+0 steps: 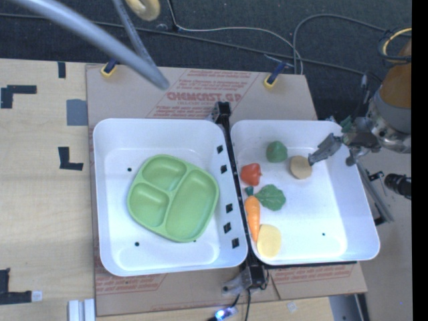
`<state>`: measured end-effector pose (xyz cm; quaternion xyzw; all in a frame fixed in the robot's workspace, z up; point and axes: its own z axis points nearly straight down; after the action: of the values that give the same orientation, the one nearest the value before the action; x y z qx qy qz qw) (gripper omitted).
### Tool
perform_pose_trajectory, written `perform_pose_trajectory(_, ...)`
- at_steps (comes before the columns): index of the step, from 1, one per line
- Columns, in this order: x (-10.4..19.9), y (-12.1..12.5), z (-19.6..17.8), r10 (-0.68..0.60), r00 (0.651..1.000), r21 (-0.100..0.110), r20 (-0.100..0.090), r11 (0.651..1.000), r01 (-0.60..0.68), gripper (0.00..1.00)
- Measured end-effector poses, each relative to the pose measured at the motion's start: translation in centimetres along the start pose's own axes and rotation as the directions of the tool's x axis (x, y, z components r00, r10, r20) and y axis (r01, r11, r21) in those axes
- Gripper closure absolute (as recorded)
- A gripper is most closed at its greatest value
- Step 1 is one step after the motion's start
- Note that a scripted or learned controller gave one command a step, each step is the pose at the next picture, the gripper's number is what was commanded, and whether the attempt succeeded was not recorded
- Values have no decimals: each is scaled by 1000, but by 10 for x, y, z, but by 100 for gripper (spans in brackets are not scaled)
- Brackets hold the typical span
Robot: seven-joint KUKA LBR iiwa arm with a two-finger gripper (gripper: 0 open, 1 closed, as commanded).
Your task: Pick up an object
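The right bin [348, 209] holds several toy foods: a round green piece [277, 151], a tan round piece [301, 168], a red piece [251, 173], a leafy green piece [270, 197], an orange carrot [253, 219] and a pale yellow piece [269, 240]. My gripper [331, 156] reaches in over the bin's upper right part. It is open, with nothing between its fingers. One grey finger [321, 150] slants down to the left, and its tip ends just right of the tan piece.
In the left bin [103, 179] lies a green divided plate [175, 197]. A black divider with clips [231, 179] runs between the bins. Cables and a grey pole [87, 29] cross the dark area behind the bench.
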<state>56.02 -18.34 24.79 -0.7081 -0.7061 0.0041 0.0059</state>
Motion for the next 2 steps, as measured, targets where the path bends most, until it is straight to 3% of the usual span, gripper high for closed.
perform_pose_trajectory(1, 1, 2, -8, -4, 1000, -13, 3, 1000, 4, 0)
perform_pose_trajectory(2, 1, -1, 57, -4, 1000, -7, 2, 1000, 4, 0)
